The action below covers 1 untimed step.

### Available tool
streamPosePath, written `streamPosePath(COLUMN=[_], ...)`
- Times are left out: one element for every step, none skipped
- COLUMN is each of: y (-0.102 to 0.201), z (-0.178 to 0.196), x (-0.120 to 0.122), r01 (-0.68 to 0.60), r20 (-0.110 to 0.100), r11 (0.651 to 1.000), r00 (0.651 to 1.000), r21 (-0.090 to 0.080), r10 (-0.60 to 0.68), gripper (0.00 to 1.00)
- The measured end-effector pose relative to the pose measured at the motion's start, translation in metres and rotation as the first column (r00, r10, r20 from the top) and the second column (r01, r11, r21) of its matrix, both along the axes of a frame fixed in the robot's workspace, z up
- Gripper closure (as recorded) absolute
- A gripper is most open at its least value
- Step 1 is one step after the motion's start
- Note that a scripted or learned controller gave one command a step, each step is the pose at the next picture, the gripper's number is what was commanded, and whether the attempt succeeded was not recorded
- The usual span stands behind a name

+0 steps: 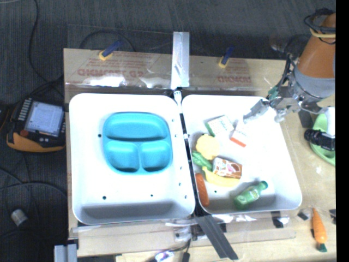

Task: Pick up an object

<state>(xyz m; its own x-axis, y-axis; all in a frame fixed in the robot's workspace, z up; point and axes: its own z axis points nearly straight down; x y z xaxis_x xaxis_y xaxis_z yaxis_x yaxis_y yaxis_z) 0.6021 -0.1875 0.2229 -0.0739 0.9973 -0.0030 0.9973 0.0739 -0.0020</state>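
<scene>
Over the right bin's (283, 162) far corner the gripper (260, 111) hangs with nothing in it, spread uncertain, so the reach is in hand; next, descend onto the carton (220, 125) nearby.

Robotics lab or test cell, not a home. Dark grey carpet floor (229, 15) with loose cables (22, 4) trailing over it. Plywood bench (142, 64) carrying two white bins (82, 201), clamped at the back with blue-and-yellow clamps (110, 49). Handheld control pendant (38, 121) with a lit screen lying on the floor at left. Industrial arm (319, 59), grey with orange band, at right. Toy groceries (226, 168) as test props.
</scene>
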Motion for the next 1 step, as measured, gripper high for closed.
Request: streamPosePath(y=[-0.0007], z=[-0.1283], x=[-0.0104], r01=[0.013], r20=[0.001], r11=[1.0], r00=[1.0], r21=[0.001], r10=[-0.013], gripper=[0.0])
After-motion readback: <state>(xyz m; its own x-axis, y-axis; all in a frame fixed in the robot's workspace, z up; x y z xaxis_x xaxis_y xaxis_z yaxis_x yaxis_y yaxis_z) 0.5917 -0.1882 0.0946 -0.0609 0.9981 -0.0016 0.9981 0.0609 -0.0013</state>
